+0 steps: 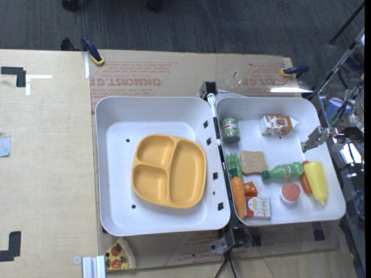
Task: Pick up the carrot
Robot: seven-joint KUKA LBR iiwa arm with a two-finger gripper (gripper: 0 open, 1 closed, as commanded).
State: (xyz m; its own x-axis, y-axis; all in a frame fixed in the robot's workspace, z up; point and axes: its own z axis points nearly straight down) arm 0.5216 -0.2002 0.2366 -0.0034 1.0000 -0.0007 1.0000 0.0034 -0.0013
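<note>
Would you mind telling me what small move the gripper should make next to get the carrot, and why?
Probably a sweep leftward across the right bin. The gripper sits at that bin's right edge, while the carrot lies along its left wall, between the green leafy piece and the red box, so it is not yet above it.

Above my surface [40, 155], pale wood grain, lies dark grey carpet floor [232, 22]. Chair casters [72, 2] stand on the carpet beyond the surface's far edge. A cardboard sheet [151, 77] covers the surface, held by two blue-and-yellow clamps [93, 51].
</note>
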